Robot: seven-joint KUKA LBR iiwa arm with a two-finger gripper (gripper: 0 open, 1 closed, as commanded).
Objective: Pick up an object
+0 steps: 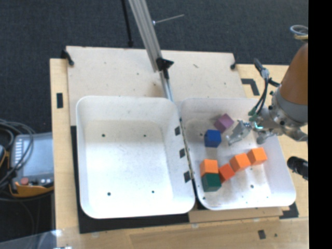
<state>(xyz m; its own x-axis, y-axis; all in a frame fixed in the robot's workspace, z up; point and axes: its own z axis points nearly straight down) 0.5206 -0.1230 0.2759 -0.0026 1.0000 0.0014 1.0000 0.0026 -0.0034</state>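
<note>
Several small blocks lie in the right bin [280, 191]. A purple cube [224, 122] and a blue cube [212, 138] sit near its middle. An orange cube [209, 166] rests against a dark green cube [211, 181] close to the bin's left wall. A slanted row of orange pieces [243, 162] runs to the right of them. My gripper [236, 134] hangs low over the bin, just right of the blue and purple cubes, with nothing seen between its fingers.
The left bin [83, 139] stands beside the right one. A slanted metal pole [145, 27] rises from behind the bins. A grey box with cables [28, 162] sits off the bench's left edge.
</note>
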